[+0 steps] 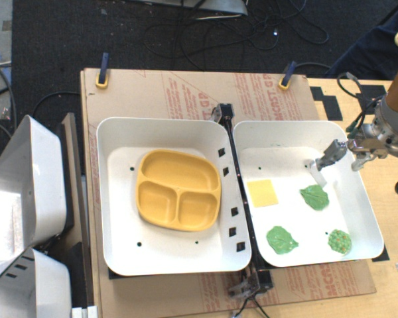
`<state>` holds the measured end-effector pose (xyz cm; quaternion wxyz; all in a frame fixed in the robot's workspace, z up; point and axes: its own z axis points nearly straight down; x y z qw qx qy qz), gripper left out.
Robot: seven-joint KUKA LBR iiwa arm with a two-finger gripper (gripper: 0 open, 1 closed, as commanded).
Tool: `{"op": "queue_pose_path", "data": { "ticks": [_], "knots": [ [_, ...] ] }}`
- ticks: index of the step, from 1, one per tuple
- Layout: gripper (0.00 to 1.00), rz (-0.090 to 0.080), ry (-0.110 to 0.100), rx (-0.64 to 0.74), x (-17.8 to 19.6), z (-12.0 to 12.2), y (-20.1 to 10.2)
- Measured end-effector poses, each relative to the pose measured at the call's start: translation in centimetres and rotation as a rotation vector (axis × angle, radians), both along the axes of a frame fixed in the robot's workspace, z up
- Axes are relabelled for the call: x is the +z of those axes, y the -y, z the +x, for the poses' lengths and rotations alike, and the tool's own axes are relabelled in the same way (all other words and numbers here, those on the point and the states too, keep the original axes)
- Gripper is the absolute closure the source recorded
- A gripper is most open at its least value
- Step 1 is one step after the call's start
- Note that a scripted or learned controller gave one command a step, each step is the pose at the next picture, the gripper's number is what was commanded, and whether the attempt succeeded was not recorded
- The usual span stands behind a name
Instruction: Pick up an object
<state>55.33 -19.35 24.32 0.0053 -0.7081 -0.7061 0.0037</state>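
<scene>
1. Two white bins sit side by side on the desk (166,88); the right bin (368,207) is the landmark here.
2. Inside it lie a yellow square (262,193), two green blobs (314,197) (281,240) and a green ball (339,242).
3. The end effector (323,164) hovers over its far right part, just beyond the upper blob; I cannot tell its state.
4. The bin to its left (113,197) holds a yellow tray (179,189).

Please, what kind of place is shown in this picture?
Probably a robotics lab, not a kitchen. Two white bins sit on a clamped cardboard sheet, loose cables run over dark carpet, and a robot gripper reaches in above toy-like food pieces.
</scene>
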Motion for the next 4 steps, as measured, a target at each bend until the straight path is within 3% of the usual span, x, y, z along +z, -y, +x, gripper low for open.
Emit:
{"op": "queue_pose_path", "data": {
  "ticks": [1, 4],
  "knots": [
    [0.0, -0.003, 0.012, 0.004, 0.7, 0.3, -0.1],
    [0.0, -0.002, 0.01, 0.002, -15.0, 1.9, -0.7]
  ]
}}
